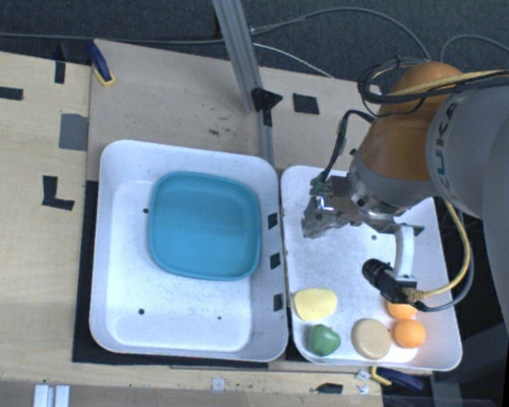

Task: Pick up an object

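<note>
- The candidates lie in the near end of the right bin [290, 248]: a yellow piece [314, 303], a green piece [322, 340], a tan round [371, 338] and two orange balls [409, 333], the farther one partly hidden behind the arm's fittings.
- They look like small toy foods, so probably light, smooth and rounded; likely to roll or squirt out of a loose pinch.
- The yellow piece seems the easiest: it lies flattish with bare bin floor on its far side. A hold across its narrow width, from above, would suit it.
- The green piece sits just beside it and against the bin's near wall, which leaves little room for fingers.
- The pincer [318, 222] hangs over the far half of the same bin, close to the left wall. The yellow piece lies nearer the camera than it, apart, almost in line.
- Whether the pincer is apart or together I cannot tell; nothing is visible between its tips.
- The left bin [103, 254] holds a blue plate [204, 225].
</note>
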You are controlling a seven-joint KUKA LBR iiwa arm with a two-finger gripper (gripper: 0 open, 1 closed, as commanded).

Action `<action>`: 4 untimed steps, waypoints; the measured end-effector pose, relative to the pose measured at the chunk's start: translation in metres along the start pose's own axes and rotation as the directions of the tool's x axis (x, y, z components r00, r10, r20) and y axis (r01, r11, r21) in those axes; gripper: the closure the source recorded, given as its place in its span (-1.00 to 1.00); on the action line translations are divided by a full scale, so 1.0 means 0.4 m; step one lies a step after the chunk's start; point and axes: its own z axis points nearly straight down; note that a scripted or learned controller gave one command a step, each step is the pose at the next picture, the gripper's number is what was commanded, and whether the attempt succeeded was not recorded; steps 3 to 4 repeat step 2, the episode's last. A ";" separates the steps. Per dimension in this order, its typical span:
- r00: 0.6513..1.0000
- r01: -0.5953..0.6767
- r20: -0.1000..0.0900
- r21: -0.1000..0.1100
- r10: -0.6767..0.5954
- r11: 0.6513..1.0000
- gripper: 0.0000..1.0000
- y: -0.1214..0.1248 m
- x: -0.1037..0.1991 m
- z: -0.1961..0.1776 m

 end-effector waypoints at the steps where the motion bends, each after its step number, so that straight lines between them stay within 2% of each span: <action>1: 1.000 0.000 0.000 0.000 0.000 1.000 1.00 -0.011 0.108 0.004; 2: 1.000 0.001 0.000 0.000 -0.001 1.000 1.00 -0.016 0.264 -0.015; 4: 1.000 0.001 0.000 0.000 -0.001 1.000 1.00 -0.016 0.264 -0.015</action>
